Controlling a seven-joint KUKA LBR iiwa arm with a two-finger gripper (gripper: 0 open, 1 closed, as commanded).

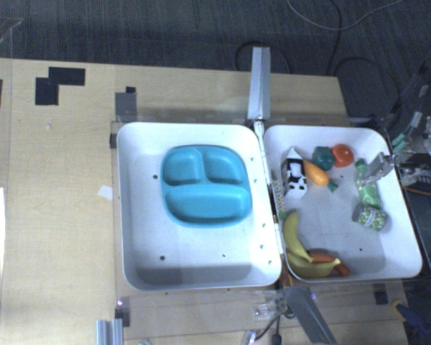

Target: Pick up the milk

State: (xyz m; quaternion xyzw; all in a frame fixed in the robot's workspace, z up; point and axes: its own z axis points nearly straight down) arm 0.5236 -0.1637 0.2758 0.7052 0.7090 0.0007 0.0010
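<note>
The milk (294, 176), a small white carton with black cow patches, sits in the right bin (395, 264) close to its left wall, up against the divider between the two bins. An orange carrot-like piece (316, 173) lies just to its right, touching or nearly so. A banana (296, 243) curves along the same wall nearer the camera.

The gripper (379, 165) hangs over the right side of that bin, well apart from the milk, just above some green items (368, 205). It is small and partly blurred here, so how wide it stands cannot be judged; nothing can be made out in its hold.

The step in hand looks like the approach. To do it well, the arm should travel left across the bin, staying high enough to pass over the teal piece (323, 157) and the red tomato (343, 153). It should then come down centred on the carton. The wall crowds the left side and the orange piece the right, so a grasp along the near-far line probably gives more room. The left bin holds a blue divided plate (205, 185) and plays no part.
</note>
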